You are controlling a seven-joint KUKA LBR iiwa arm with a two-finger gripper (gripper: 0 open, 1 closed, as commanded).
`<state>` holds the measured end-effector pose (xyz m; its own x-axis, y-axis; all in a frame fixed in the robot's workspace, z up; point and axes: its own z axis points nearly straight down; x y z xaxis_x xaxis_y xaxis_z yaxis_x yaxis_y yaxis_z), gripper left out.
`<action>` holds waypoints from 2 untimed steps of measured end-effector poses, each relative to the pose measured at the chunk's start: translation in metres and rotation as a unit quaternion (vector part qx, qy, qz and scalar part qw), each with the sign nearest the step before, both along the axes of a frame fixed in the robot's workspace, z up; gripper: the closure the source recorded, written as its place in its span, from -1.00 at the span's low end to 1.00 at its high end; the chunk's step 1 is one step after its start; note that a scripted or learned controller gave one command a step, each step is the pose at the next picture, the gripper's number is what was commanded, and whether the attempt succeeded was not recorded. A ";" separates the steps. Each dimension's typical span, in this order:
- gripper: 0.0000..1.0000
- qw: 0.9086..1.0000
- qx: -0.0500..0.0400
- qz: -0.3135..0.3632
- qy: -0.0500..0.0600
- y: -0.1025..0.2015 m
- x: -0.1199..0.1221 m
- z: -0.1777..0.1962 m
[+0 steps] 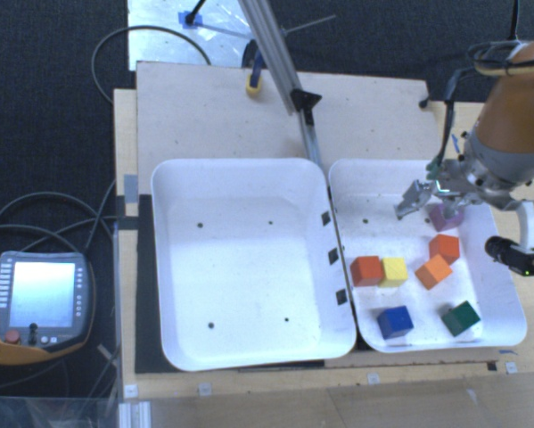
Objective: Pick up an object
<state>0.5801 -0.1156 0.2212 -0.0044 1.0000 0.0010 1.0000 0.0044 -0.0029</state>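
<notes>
Nearest the front rim of the right white bin (516,333): blue wooden cube (395,321) and green cube (461,316), both with room around them. Mid-bin, red-orange cube (366,270) touches yellow cube (394,271) (tight pair, awkward grasp); two orange cubes (439,259) sit touching beside them. Farther back, the gripper (438,199) hangs over a pale purple block (446,215), apparently the target; whether its claw is apart or closed, can't tell. Left white bin (168,239) offers open floor.

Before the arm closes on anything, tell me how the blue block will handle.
The blue block looks like a rigid, flat-faced cube, so it will probably slide rather than roll when pushed. It sits apart from the yellow block, likely leaving finger room. Its smooth painted-looking faces might slip slightly.
</notes>
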 end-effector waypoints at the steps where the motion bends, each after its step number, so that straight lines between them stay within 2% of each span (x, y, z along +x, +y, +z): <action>1: -1.00 1.000 0.000 0.000 -0.002 0.000 0.001 0.002; 2: -1.00 1.000 0.000 -0.001 0.000 0.001 0.003 -0.039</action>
